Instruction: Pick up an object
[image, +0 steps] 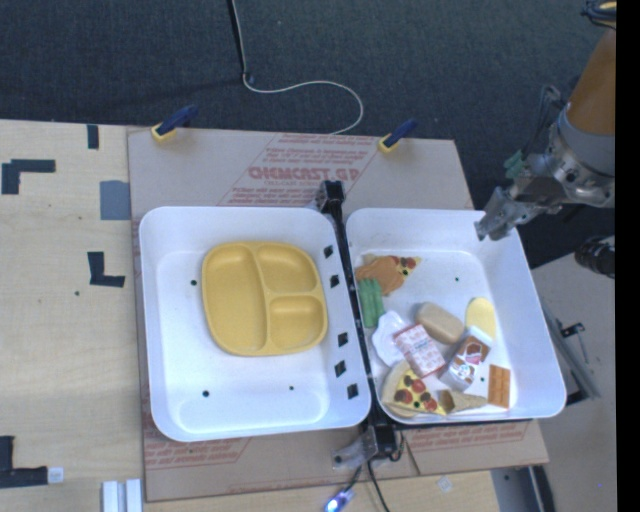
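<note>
Under both bins: cardboard (300, 175) printed "CHEMCAST" | gripper (494, 226) over right bin's (520, 290) rim, grip indiscernible

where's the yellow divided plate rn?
The yellow divided plate lies flat in the left bin, upper middle, near the divider to the right bin that holds the toy food.

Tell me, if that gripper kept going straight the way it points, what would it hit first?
Probably the right bin near its far right corner: the gripper hangs there, aimed down-left. Farther along lies the pizza slice, though depth is hard to judge.
</note>
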